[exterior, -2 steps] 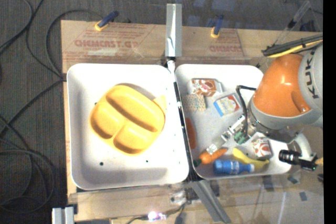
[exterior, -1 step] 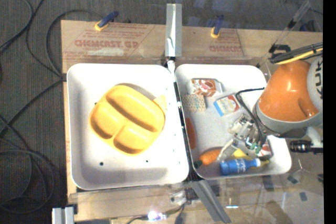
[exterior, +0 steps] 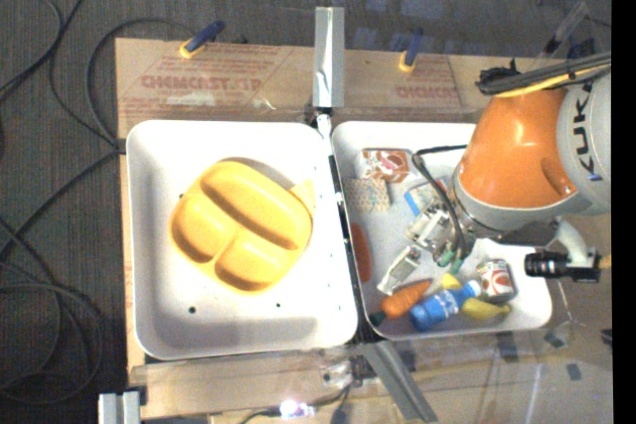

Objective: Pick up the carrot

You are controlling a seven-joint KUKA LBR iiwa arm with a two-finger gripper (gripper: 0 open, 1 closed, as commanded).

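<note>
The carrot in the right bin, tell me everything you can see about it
The carrot is a small orange toy, plastic by its look, with a dark green stub at its lower-left end. It lies flat and slanted near the front wall of the right bin, its thicker end up and right beside a blue bottle. The gripper hangs just above it, not holding it.

The orange carrot (exterior: 406, 299) lies tilted near the right bin's (exterior: 348, 213) front edge, its green end touching the bin wall.
</note>
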